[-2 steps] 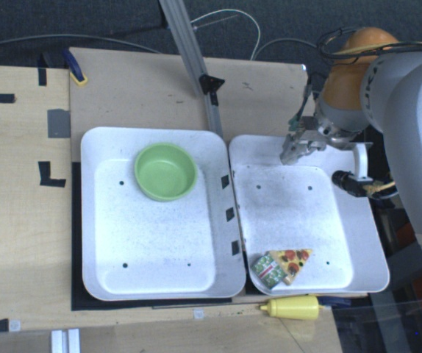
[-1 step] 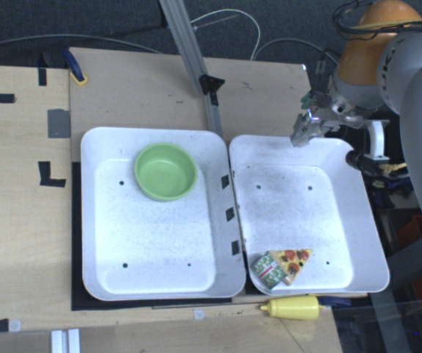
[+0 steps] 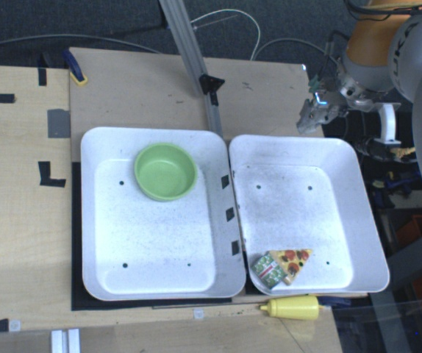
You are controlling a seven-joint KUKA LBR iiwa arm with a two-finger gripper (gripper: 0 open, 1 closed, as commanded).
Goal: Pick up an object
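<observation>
While the gripper (image 3: 312,115) hangs over the bench just beyond the right bin's (image 3: 358,197) far rim — its jaws too small and blurred to judge — a green bowl (image 3: 166,171) sits well to the jaws' left in the left bin (image 3: 93,219). A colourful packet (image 3: 279,265) lies in the right bin's near corner, a yellow bottle (image 3: 293,307) just outside it.
</observation>
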